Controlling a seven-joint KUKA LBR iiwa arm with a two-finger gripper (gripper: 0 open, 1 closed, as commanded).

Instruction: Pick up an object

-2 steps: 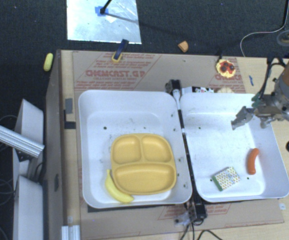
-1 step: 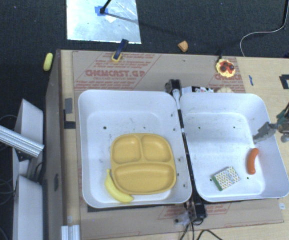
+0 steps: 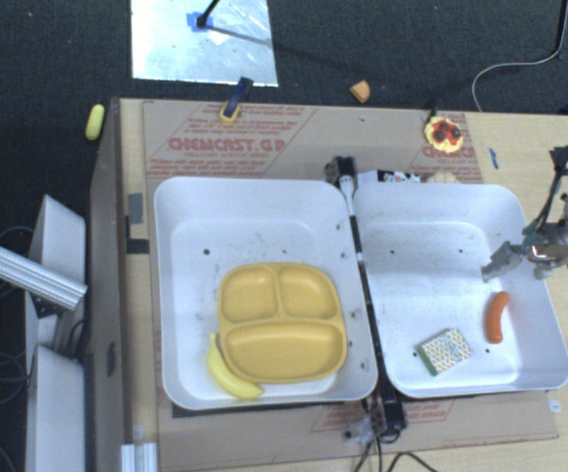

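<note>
Hot dog: a small orange-red sausage lies in the right bin, standing nearly upright in the view, just below the fingers and apart from them.
Fingers: I cannot tell whether they are spread or closed; nothing is visible between them, and the hot dog is not in their hold.
Gripper: grey metal, seen at the right bin's right part, its tip pointing left and slightly down, above the hot dog.
Arm: it comes in from the right edge, with a black bracket and cable above the gripper.
Green packet: a small patterned card or sachet lies tilted, down and left of the fingers, near the hot dog but not touching it.
Right bin: white and shallow, it holds the hot dog and the green packet.
Left bin: white, well to the left of the fingers, edge to edge with the right bin along a dark central seam.
Yellow plate: a three-compartment tray rests in the left bin's lower part.
Banana: yellow, it lies against the plate's lower left rim.
Bench: a cardboard sheet with red print lies under both bins.
Beyond the bins: a small round yellow and red toy sits on the bench, up and left of the fingers.
</note>
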